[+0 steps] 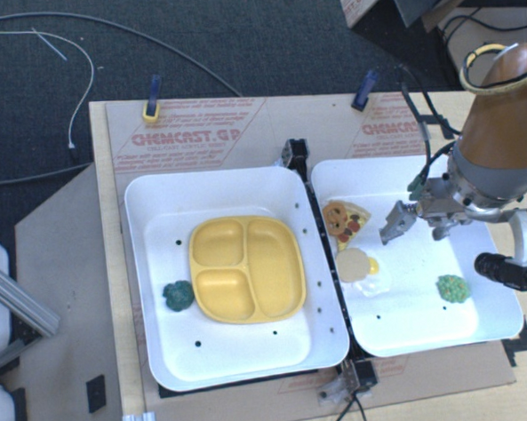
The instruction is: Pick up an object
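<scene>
The claw (417, 223) hangs over the right bin (493, 325), with one grey finger (395, 224) pointing toward the bin divider; whether it is spread wide or narrow cannot be told from this slant, and nothing shows between its fingers. Just beyond the fingertip lies a toy pizza slice (345, 220), with a fried egg (358, 268) below that. A green broccoli piece (453, 288) sits behind the claw, toward the arm. The pizza slice looks the likeliest target: probably light, stiff plastic, flat and somewhat slick, so gripping across its narrow width should serve better than pinching the thin edge.
</scene>
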Robot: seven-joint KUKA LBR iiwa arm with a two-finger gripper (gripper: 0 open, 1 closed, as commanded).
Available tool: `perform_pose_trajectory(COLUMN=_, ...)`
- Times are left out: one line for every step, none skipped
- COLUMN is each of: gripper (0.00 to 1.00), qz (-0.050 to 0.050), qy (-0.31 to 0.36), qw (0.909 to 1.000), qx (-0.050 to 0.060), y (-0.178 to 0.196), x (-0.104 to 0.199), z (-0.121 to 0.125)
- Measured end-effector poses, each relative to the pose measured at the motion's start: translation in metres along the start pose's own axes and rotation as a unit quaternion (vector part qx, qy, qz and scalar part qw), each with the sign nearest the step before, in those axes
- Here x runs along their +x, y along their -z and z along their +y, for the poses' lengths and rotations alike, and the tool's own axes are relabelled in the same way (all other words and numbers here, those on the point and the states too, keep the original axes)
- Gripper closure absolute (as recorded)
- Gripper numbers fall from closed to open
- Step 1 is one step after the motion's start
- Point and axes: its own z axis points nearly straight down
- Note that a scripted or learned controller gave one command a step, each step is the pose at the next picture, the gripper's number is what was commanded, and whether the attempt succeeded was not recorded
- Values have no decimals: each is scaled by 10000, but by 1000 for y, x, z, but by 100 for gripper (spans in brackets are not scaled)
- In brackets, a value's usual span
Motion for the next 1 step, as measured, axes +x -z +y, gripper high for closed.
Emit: perform_pose_trajectory(gripper=0, qz=-7, qy=14, qw=10000, qx=-70, y=7, x=0, z=3)
